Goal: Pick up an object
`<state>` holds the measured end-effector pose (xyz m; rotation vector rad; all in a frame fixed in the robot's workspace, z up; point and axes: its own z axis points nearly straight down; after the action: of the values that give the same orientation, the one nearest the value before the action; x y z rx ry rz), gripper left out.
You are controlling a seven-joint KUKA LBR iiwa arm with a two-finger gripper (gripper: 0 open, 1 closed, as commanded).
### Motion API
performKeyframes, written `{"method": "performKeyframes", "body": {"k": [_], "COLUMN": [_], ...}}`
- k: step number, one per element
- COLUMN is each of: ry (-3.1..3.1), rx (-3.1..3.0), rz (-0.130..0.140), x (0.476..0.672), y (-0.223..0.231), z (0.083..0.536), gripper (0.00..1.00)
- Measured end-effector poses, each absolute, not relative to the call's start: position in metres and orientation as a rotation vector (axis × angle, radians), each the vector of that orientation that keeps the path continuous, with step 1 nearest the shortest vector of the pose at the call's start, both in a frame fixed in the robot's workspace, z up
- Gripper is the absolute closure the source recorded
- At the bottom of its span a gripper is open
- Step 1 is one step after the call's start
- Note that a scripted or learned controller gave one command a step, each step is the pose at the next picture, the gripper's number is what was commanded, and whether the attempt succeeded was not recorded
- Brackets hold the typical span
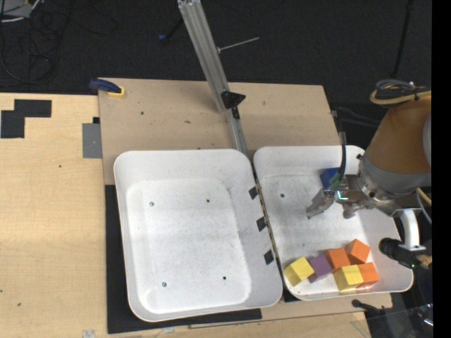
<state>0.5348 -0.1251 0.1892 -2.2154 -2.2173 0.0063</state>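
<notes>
Hovering over the right bin (282,162) at the right of the frame, my claw (331,201) hangs with nothing between its fingers; whether they are apart or together I cannot tell from this slant. A blue block (329,177) sits just above it, partly hidden. The yellow (300,269), purple (320,265) and orange (339,257) blocks crowd the bin's lower corner, probably because they slid there. I judge the blue block the nearer target. The left bin (134,167) lies beside it.
</notes>
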Motion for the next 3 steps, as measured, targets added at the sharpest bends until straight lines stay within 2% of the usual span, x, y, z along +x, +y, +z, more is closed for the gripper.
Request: {"method": "performKeyframes", "body": {"k": [1,2,3], "ry": [-2.217,-2.214,-2.217], "rx": [-2.222,-2.216,-2.222], "rz": [0.002,0.009,0.001], "x": [0.536,0.533,0.533], "y": [-0.126,-0.126,-0.126], "z": [0.191,0.126,0.091], "gripper": [0.0,0.0,0.0]}}
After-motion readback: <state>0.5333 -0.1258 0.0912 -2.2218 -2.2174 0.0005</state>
